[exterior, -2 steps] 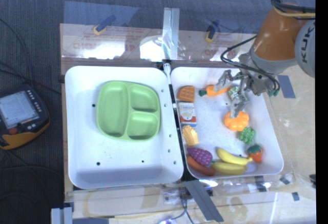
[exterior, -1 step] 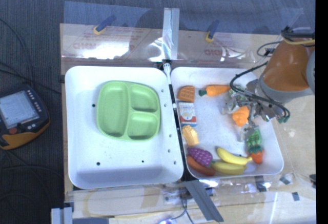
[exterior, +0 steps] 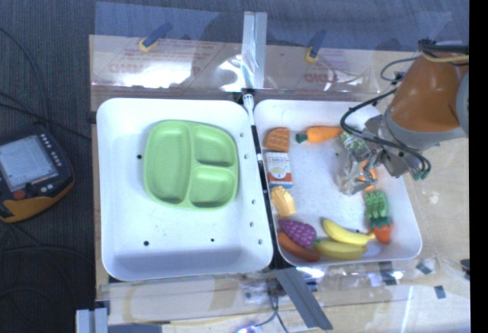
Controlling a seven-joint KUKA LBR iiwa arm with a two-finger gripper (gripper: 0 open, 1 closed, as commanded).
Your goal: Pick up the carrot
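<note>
Carrot, orange plastic toy with green leafy end (exterior: 321,134), lies flat near upper edge of right white bin (exterior: 320,171), pointing roughly left-right, green end toward frame left, just right of a brown waffle-like toy (exterior: 277,139). Gripper (exterior: 357,170) hangs over right-centre of that bin, lower right of carrot and apart from it; it looks translucent and blurred, so cannot tell its state. Grey arm with orange band (exterior: 427,99) enters from right edge of frame, black cables looping beside it. Other toys in right bin: small white and red carton (exterior: 277,168) below waffle, yellow corn piece (exterior: 283,202), purple grapes (exterior: 297,232), red item under grapes at lower edge, yellow banana (exterior: 341,240) along bottom, green and orange vegetable (exterior: 377,216) at lower right. Left white bin (exterior: 122,194) holds light green three-compartment plastic tray (exterior: 191,164), centre of bin. Black and orange handheld pendant (exterior: 30,168) sits at left edge of frame on dark carpet.
</note>
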